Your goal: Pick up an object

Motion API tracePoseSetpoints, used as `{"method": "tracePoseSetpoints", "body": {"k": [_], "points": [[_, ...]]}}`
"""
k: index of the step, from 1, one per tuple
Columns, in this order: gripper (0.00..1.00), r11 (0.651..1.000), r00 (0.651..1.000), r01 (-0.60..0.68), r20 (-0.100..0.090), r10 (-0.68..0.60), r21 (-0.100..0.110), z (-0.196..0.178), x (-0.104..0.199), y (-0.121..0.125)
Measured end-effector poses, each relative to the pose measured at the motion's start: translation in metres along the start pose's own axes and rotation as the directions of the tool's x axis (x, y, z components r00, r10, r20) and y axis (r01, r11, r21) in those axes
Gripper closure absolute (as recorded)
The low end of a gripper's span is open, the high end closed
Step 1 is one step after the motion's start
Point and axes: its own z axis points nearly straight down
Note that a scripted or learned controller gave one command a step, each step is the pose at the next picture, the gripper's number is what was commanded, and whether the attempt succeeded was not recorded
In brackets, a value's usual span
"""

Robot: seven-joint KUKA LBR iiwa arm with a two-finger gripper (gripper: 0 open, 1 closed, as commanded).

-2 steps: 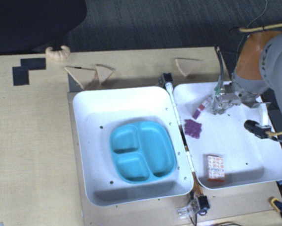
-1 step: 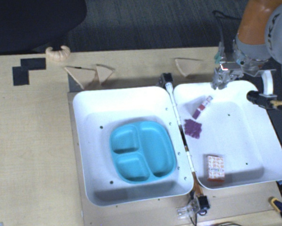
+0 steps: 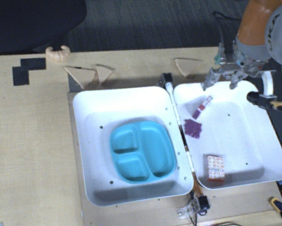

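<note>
White right bin (image 3: 265,170) holds a purple tube (image 3: 202,106), purple scrap (image 3: 192,128) and small carton (image 3: 215,167); the gripper (image 3: 224,81), fingers spread and empty above its far rim, should descend squarely over the tube.

Bearing two white bins side by side: a pale wooden bench (image 3: 31,160), with the left bin (image 3: 91,139) and right bin (image 3: 262,138) touching along the middle. Also lying on it, a small coiled rope piece (image 3: 57,54) near the far edge.

Tray (image 3: 143,150) in left bin (image 3: 89,115); tube (image 3: 202,106), box (image 3: 215,167) in right bin (image 3: 263,143).
</note>
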Motion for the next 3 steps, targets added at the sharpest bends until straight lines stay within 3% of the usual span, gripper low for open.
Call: {"method": "tracePoseSetpoints", "body": {"k": [1, 2, 3], "points": [[0.0, 1.0, 1.0, -0.001, 0.0, 0.001, -0.001, 0.112, 0.032, -0.037], [1.0, 1.0, 1.0, 0.002, -0.001, -0.002, 0.001, 0.1, 0.032, -0.036], [1.0, 1.0, 1.0, -0.001, -0.002, 0.001, 0.001, 0.013, 0.095, -0.094]]}}
